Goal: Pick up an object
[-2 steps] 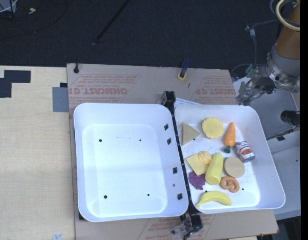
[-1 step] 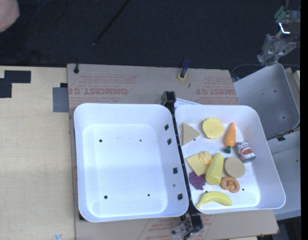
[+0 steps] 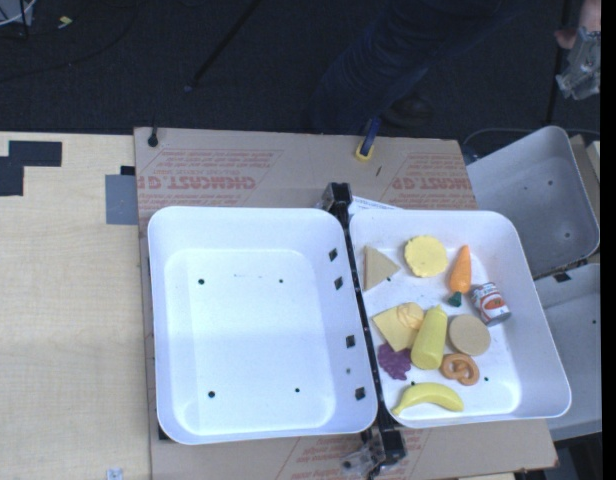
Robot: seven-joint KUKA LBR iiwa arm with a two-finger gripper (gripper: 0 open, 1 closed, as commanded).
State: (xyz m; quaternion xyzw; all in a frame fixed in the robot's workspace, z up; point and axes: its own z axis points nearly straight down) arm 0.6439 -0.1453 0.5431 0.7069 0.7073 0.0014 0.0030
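**Toy foods gathered in the right bin, gripper held high at the far right**

Nearest the camera, a yellow banana [image 3: 428,398] is seen at the front of the right bin [image 3: 533,368]. Its long axis is laid left to right, and its curve is arched toward the far side. Just behind it, a brown pretzel [image 3: 460,369] and a purple bunch of grapes [image 3: 394,361] are placed.

A yellow cylinder [image 3: 428,338] is laid between them, with its long axis run from near to far and leaned slightly rightward. It is flanked by a yellow cheese wedge [image 3: 393,325] and a tan disc [image 3: 469,336]. A small red-labelled can [image 3: 490,303] is found near the right wall.

Farther back, an orange carrot [image 3: 460,268] is pointed away from the camera, its green end turned nearer. A tan triangle [image 3: 378,266] and a yellow round piece [image 3: 426,256] are set beside it.

The left bin [image 3: 168,318] is joined alongside.

The gripper [image 3: 580,68] is held at the far right, well apart from the objects; whether it is released or clenched cannot be told.
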